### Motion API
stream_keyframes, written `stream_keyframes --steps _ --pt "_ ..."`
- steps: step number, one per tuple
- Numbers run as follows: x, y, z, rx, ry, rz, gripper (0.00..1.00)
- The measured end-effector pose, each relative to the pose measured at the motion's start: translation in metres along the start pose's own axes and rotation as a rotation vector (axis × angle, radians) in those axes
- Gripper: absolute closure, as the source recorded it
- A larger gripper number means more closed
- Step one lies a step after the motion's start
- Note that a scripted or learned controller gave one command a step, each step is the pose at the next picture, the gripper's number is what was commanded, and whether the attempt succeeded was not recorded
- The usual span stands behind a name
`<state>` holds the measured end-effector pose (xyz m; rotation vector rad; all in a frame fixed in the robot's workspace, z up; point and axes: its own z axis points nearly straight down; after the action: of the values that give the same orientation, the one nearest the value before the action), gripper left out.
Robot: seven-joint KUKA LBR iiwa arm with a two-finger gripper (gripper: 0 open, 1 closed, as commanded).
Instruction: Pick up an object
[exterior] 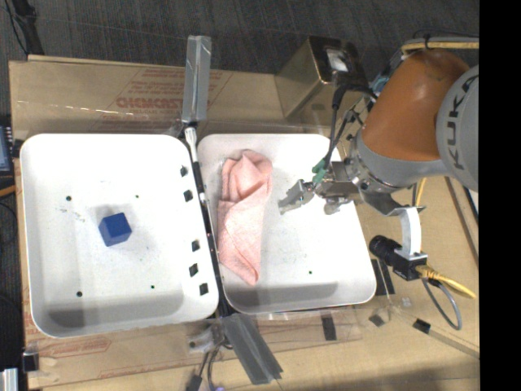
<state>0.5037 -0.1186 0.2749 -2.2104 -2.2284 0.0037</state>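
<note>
The bench (468,251) is of pale wood, and a big sheet of brown cardboard (98,96) with red print lies under the two bins. The left bin (81,169) and the right bin (313,263) are both white and shallow. They stand side by side and touch along their inner walls, where some small black clips (195,247) sit in a row.

The arm (415,112) comes in from the right side. Its orange band is above the right edge of the right bin, and the grey wrist below it leans toward the middle of this bin.

A pink cloth (242,210) lies in the right bin, in its left half, close to the inner wall. It is crumpled and long in shape, going from the far part of the bin to the near part, and its far end is more bunched.

The gripper (295,198) is over the right bin, just beside the right edge of the pink cloth, at about the middle of the cloth's length. From this view I cannot tell if the gripper is open or closed, and I see nothing held in it. I also cannot tell if it touches the cloth or the bin floor.

A blue cube (116,228) stands alone in the left bin, a little left of its centre, well apart from the gripper.
</note>
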Motion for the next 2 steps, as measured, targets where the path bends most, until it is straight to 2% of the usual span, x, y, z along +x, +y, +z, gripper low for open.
stream_keyframes --steps 1,2 --pt "0.068 0.002 0.076 0.002 0.0 0.154 0.0" --pt "0.0 0.01 0.179 0.001 0.001 0.05 0.0"
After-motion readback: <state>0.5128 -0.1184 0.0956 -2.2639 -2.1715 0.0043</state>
